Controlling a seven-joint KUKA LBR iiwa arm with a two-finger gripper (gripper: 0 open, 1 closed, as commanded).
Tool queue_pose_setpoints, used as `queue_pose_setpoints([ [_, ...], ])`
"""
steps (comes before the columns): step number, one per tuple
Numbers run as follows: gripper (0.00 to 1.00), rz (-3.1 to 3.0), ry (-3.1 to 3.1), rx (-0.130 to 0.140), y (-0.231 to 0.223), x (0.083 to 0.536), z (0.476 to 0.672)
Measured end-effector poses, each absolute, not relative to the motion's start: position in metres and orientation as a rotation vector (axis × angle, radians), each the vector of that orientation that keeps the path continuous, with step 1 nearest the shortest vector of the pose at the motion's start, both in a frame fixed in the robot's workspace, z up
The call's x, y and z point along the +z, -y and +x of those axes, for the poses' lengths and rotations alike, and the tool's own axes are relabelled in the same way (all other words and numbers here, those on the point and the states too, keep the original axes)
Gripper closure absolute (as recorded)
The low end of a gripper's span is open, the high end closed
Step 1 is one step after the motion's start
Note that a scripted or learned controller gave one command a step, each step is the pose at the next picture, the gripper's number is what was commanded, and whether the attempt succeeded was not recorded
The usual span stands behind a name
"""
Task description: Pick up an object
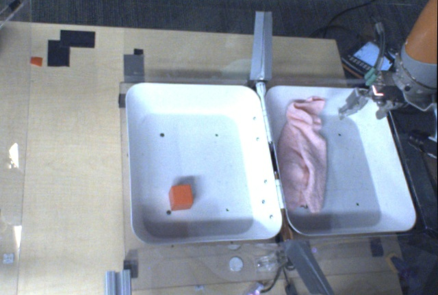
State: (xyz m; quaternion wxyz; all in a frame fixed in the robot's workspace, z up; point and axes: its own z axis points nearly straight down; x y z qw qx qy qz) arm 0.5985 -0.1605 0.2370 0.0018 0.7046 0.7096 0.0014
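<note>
A small orange block point(181, 197) lies in the left bin point(144, 122), near its front. A crumpled pink cloth point(304, 153) stretches along the left side of the right bin point(390, 198). My gripper point(365, 103) hangs over the right bin's back right corner, to the right of the cloth's upper end and apart from it. Its two fingers stand spread, open, with nothing between them.
A metal divider post point(261, 47) rises between the bins at the back. Black patches point(68, 44) and a small orange marker point(36, 61) lie on the wooden bench at far left. Cables and a dark device point(363, 57) sit behind the right bin.
</note>
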Motion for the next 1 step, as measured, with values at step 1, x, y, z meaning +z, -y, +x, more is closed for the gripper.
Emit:
queue_pose_setpoints([
  [1, 0.00, 2.141, -2.287, 0.010, 0.1516, 0.0941, 0.6102],
])
